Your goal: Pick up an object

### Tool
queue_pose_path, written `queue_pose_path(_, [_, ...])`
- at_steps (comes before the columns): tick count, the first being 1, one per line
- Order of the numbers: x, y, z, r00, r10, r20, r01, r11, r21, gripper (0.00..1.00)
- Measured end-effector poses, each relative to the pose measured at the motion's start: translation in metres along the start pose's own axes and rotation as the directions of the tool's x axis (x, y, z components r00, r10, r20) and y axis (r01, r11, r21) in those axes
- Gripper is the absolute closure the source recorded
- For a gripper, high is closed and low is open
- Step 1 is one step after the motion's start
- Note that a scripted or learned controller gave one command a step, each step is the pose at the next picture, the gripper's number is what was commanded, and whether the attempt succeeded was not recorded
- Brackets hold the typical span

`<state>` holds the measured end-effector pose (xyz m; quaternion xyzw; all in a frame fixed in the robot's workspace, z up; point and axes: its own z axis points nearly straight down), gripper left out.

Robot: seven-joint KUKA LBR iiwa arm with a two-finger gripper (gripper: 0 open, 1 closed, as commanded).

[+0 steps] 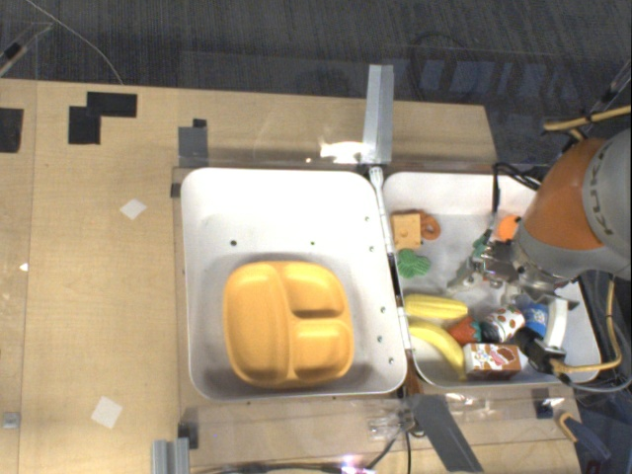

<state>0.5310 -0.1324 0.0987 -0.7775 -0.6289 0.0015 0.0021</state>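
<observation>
Here the wooden tabletop [89, 294] bears two shallow white plastic bins side by side. The left bin [286, 200] holds a glossy yellow tray [286, 321] with rounded corners and three moulded compartments, lying toward the bin's near edge. The right bin [449, 194] is crowded: a tan block [406, 230] with an orange ring [431, 229] near its far-left corner, a bumpy green piece [413, 263] just below them, two smooth yellow bananas [437, 326] along its left wall, and a small red carton [492, 359] at the near edge. The gripper [491, 265] hangs over the bin's middle among these things; whether it is wide or narrow, I cannot tell. The grey arm [578, 210] with its orange band covers the bin's right side.
</observation>
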Motion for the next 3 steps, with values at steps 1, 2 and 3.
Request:
queue_pose_path(1, [-0.006, 0.007, 0.010, 0.995, 0.098, -0.003, -0.098, 0.995, -0.013, 0.00])
queue_pose_path(2, [-0.029, -0.001, 0.010, 0.957, 0.289, -0.007, -0.289, 0.957, -0.017, 0.00])
queue_pose_path(3, [-0.039, 0.011, 0.010, 0.957, 0.290, -0.013, -0.290, 0.957, -0.005, 0.00])
